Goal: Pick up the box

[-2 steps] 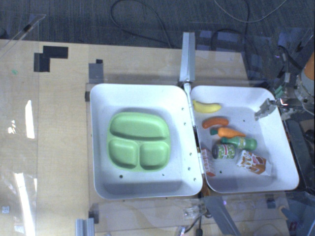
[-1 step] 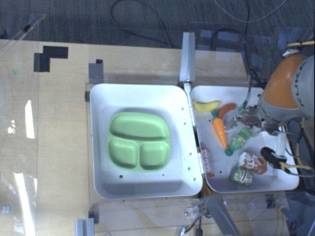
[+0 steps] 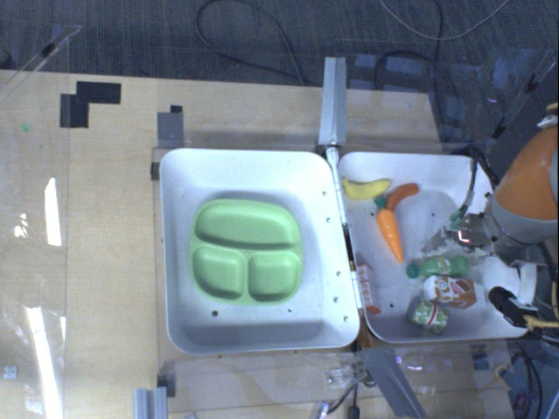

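The small brown-and-white carton box (image 3: 454, 291) lies unlifted in the right white plastic bin (image 3: 454, 168), the gripper (image 3: 467, 232) just above it, its closure indiscernible.

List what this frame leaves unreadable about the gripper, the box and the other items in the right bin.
- Gripper, camera view: small and glary under the wrist; finger state unreadable.
- Box: label too small to read; unclear whether it touches the bottle above it.
- Can: blurred, print illegible.
- Packet at the right bin's left wall: partly hidden by the rim.
- Arm: cut off by the right edge.
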{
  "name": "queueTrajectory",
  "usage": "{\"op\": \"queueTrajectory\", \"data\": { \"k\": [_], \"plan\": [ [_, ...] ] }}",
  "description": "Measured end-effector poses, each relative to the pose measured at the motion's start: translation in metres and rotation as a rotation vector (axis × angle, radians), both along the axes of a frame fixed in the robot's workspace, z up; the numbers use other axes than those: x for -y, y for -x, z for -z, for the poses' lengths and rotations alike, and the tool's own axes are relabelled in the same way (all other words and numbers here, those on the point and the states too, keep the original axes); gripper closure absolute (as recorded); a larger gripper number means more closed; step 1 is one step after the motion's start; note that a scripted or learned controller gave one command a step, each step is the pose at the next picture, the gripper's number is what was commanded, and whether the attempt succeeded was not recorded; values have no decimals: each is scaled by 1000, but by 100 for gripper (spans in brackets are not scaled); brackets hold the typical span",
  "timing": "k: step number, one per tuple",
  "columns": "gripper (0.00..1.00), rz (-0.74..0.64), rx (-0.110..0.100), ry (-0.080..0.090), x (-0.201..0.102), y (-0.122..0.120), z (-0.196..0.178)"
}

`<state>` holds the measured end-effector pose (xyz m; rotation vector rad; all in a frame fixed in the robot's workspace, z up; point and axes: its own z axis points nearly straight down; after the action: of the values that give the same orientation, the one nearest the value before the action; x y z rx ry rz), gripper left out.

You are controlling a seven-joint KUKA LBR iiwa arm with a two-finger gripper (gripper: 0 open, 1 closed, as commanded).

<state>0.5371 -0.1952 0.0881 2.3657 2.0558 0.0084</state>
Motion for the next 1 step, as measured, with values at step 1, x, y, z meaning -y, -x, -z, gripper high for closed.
{"op": "queueTrajectory", "data": {
  "k": [1],
  "plan": [
    [0, -37, 1, 0, 1, -56, 1]
  ]
}}
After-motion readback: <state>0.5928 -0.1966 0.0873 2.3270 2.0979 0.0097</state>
